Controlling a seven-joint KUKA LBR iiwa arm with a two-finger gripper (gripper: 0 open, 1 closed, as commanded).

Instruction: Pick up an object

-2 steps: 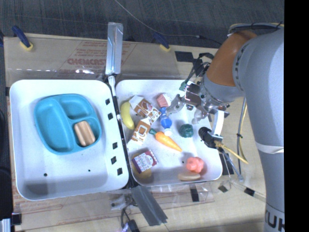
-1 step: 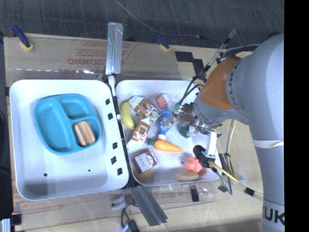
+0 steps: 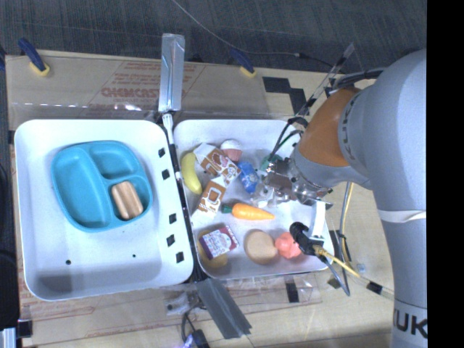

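The right bin [image 3: 217, 130] holds several toy foods: a yellow banana [image 3: 190, 172], two brown-and-white cartons [image 3: 217, 164] [image 3: 210, 196], a small blue item [image 3: 249, 177], an orange carrot [image 3: 251, 212], a purple packet [image 3: 217, 242], a tan bun [image 3: 259, 246] and a pink-red piece [image 3: 288, 247]. My gripper [image 3: 274, 183] hangs low in this bin, just right of the blue item and above the carrot's thick end. The wrist and cables hide what lies under it.
The left bin [image 3: 29, 216] holds a blue divided plate [image 3: 87, 176] with a brown roll [image 3: 127, 199] in its right compartment. A metal divider post [image 3: 171, 71] stands between the bins at the back. The grey arm [image 3: 391, 143] covers the right bin's right edge.
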